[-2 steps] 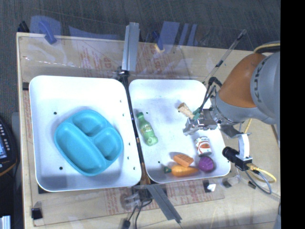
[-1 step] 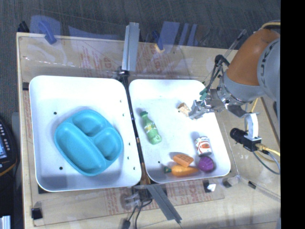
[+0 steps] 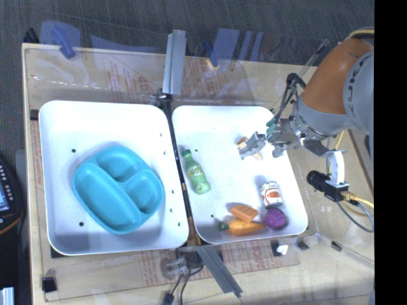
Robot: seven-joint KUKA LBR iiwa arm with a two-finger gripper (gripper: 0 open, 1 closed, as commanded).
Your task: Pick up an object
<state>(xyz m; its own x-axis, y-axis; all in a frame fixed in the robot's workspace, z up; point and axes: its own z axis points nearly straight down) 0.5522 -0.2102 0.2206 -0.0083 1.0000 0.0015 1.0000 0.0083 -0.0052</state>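
From above, the gripper hangs over the right bin near its far right side; whether it is open or closed I cannot tell; a green bottle lies by the left wall; a can, purple piece, carrot and bread cluster near the front; a blue tray fills the left bin.

A robotics lab: plywood bench, two white bins, grey-and-orange arm, loose cables.
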